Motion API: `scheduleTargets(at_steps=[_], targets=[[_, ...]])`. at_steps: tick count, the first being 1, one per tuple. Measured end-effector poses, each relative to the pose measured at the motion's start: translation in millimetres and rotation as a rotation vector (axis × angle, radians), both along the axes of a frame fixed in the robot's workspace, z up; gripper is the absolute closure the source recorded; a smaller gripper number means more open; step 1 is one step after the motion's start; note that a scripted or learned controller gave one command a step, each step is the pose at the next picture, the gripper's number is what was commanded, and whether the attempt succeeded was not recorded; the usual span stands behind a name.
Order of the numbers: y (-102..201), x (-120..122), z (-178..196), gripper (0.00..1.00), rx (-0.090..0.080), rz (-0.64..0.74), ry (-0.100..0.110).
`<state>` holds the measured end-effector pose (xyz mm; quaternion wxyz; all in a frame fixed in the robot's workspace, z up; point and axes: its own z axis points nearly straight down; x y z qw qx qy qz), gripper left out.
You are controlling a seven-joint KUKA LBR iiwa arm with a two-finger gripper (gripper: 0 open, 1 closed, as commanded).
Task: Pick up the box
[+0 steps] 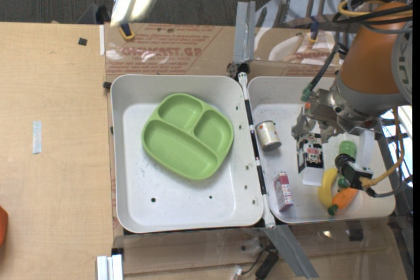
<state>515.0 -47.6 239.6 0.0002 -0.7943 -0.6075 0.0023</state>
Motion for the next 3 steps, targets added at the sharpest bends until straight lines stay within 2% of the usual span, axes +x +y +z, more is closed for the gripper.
scheduleTargets(at_steps=[1,2,3], targets=[[49,-38,41,1.0,0.0,-0.024,0.0],[32,-38,11,1.0,0.0,-0.04,0.003],[36,-38,12,1.0,0.0,-0.073,0.002]])
